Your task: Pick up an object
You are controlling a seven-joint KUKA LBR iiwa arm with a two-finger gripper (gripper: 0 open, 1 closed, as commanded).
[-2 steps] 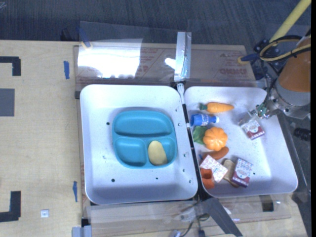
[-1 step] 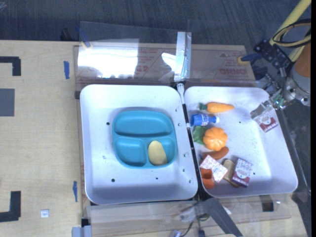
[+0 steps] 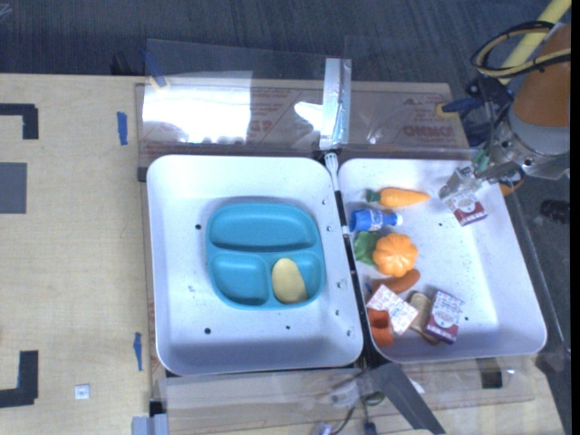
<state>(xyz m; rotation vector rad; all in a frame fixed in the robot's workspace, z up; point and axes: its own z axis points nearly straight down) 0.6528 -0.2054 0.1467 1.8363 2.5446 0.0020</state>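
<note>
- The gripper (image 3: 462, 187) is seen at the top right of the right bin (image 3: 507, 279), right over a small red-and-white packet (image 3: 469, 212). Whether the claw is wide or narrow can't be told from this angle, tbh.
- No object is seen held between the fingers, so the pick is judged as not done yet.
- The packet is lying flat and close to the bin's far wall, so it could easily get pushed away or slid under the claw instead of being pinched.
- Other candidates are piled along the bin's left side: a carrot (image 3: 403, 198), a blue bottle (image 3: 373, 219), a small orange pumpkin (image 3: 395, 254), and a couple of cartons (image 3: 444, 315).
- In the left bin (image 3: 181, 315), a blue divided tray (image 3: 258, 243) with a yellow potato-like thing (image 3: 288, 281) is sitting, well apart from the gripper.
</note>
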